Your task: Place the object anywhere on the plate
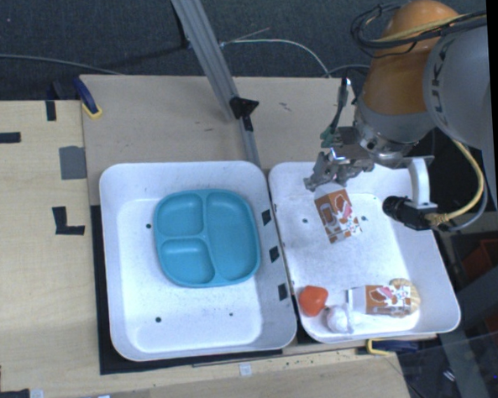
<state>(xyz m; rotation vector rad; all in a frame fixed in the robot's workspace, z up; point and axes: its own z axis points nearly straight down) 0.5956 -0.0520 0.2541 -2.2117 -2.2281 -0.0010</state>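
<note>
Brown snack packet (pixel 337 215) just below the claw (pixel 330 174), claw's grip state impossible to tell.

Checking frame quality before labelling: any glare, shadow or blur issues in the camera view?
Camera view: lighting is even and soft, with only faint shadows along the bin walls; no strong glare on the blue plate or the white bins. The claw above the brown carton looks slightly soft, its details hard to read. The carton near the front edge has a blurry print.
</note>
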